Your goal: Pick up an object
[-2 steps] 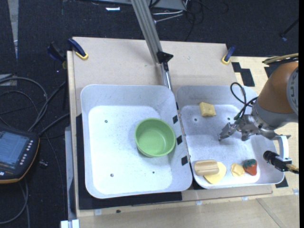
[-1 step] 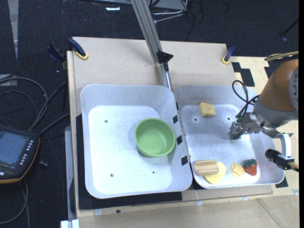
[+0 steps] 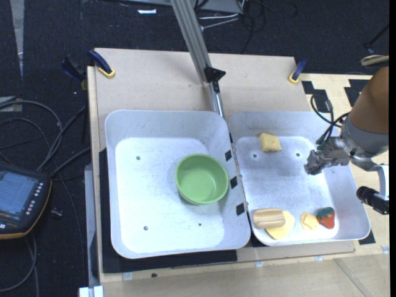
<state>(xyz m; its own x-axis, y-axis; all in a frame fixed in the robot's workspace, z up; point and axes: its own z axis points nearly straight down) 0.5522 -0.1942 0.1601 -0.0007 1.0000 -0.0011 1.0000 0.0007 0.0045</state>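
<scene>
The right bin (image 3: 291,187) holds a yellow chunk (image 3: 270,142) near its back edge. Along its front edge lie a tan roll on a yellow piece (image 3: 270,219), a small yellow piece (image 3: 309,221) and a red strawberry-like toy (image 3: 326,218). My gripper (image 3: 313,164) hangs over the right side of this bin, right of the yellow chunk and above the strawberry toy. No object shows between its dark fingers. A green bowl (image 3: 201,178) stands in the left bin (image 3: 136,184).
A slanted metal pole (image 3: 193,36) runs from the top of the view down to the bins' dividing edge. Blue and yellow clamps (image 3: 101,64) (image 3: 297,71) grip the bench's back corners. A tablet-like pendant (image 3: 18,200) lies on the floor at left.
</scene>
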